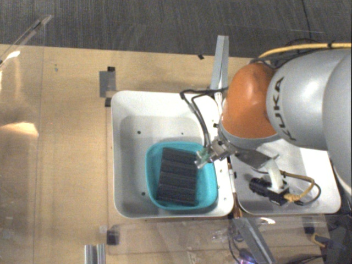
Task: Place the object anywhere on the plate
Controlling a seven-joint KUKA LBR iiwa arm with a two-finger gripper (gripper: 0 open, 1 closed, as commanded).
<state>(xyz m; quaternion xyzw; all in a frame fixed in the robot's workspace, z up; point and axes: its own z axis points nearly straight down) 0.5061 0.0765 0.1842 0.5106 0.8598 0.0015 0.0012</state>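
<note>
Reading left to right, you find the dark ridged object (177, 176) lying on the teal plate (153, 164), long axis near-vertical, just left of the fingers (202, 157), whose spread you cannot tell here.

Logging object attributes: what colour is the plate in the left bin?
The plate is turquoise, seen in the camera view, with a dark ridged object lying on it.
</note>
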